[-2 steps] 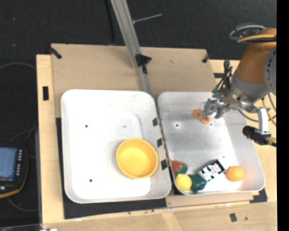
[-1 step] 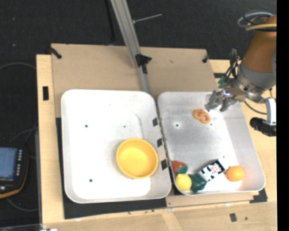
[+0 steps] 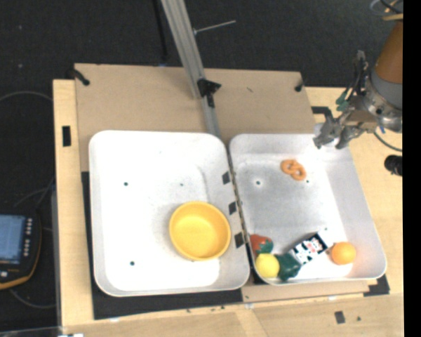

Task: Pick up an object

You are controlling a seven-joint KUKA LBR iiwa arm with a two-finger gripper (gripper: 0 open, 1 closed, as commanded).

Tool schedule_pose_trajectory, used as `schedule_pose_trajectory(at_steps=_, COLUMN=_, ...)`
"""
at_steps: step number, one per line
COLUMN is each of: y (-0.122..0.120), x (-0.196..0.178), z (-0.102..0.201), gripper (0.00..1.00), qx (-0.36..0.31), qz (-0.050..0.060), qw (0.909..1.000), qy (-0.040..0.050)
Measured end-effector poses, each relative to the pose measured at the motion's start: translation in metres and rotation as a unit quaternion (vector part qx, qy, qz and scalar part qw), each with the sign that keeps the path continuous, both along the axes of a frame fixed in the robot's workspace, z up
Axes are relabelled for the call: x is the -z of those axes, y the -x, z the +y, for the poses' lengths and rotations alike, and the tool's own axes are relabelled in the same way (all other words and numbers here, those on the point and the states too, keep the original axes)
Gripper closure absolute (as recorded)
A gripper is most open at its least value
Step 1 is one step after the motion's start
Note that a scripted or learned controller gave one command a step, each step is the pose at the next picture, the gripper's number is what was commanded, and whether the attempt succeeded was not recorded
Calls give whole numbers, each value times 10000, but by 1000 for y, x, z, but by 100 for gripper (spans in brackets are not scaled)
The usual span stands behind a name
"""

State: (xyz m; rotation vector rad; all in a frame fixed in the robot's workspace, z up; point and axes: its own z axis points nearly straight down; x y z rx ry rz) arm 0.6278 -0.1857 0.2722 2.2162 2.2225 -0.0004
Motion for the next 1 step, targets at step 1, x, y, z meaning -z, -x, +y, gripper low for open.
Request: schedule_pose_trajectory(at_steps=1, y=11, x=13, z=48, gripper=100, qx=-9, qz=9, qw=10000, qy=-10)
